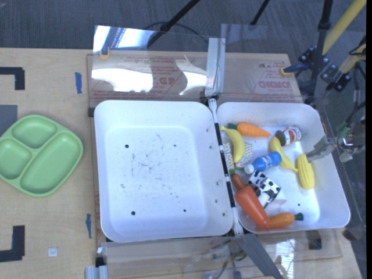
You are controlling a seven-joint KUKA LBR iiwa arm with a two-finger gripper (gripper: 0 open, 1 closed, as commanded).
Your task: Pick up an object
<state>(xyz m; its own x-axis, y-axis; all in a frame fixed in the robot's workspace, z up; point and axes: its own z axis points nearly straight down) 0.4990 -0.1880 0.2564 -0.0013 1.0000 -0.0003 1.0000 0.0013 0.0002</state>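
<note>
The right shallow white plastic bin (332,213) holds the candidates: a yellow plastic corn cob (306,171), blue plastic bottle (266,161), yellow banana (233,142), three orange carrots and a black-and-white cow-patterned block (266,188). The grey metal gripper (318,151) sits at the bin's right wall, just beside the corn; whether it is open or closed cannot be determined. Far left lies a green divided plate (38,154).

Toys (264,173) in right bin (331,205)

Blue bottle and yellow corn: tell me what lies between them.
In the camera view, a banana lies between the blue bottle and the corn.
</note>
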